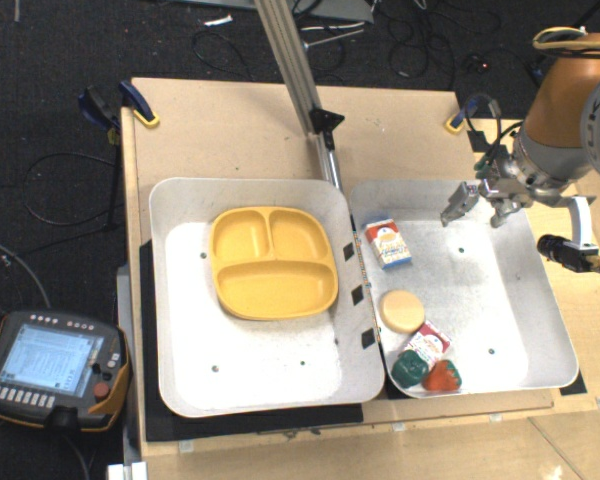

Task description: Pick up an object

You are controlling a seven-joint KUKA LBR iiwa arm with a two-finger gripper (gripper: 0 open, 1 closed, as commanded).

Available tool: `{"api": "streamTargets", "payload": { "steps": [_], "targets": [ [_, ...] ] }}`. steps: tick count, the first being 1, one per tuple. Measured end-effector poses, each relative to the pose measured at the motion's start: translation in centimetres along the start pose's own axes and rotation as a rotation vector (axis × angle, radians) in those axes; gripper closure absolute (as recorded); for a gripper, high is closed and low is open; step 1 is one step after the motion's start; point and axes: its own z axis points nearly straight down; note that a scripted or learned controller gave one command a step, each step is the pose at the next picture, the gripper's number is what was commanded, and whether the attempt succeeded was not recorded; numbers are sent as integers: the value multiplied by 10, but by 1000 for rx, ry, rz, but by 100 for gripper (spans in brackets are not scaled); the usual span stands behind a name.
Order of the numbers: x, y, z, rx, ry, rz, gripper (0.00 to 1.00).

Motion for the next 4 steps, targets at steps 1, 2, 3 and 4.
{"api": "streamTargets", "payload": {
  "steps": [1, 2, 3, 4],
  "targets": [
    [9, 6, 54, 0, 1, 0, 0],
    [8, 8, 39, -6, -2, 0, 100],
    [10, 5, -25, -11, -2, 0, 100],
    [12, 6, -90, -12, -2, 0, 100]
  ]
}}
